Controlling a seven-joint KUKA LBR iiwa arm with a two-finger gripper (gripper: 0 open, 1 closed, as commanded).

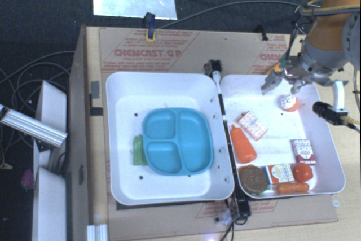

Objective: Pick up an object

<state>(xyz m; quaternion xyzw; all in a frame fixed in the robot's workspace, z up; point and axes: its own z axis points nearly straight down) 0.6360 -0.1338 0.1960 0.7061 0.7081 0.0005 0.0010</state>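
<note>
Camera view looks down on the worktop (169,45) with two white bins. Left bin (121,121) holds a blue divided plate (176,141) with a green item (138,150) just beside its left edge. Right bin (327,149) holds an orange bottle (243,144), a round brown patty (254,178), a red-and-white packet (252,125), a small carton (303,150), a tomato (303,172), a carrot (292,188) and a white speckled egg (288,102). Gripper (284,83) hangs over the far end of the right bin, fingers spread and grasping nothing, the egg just near of them.
</note>
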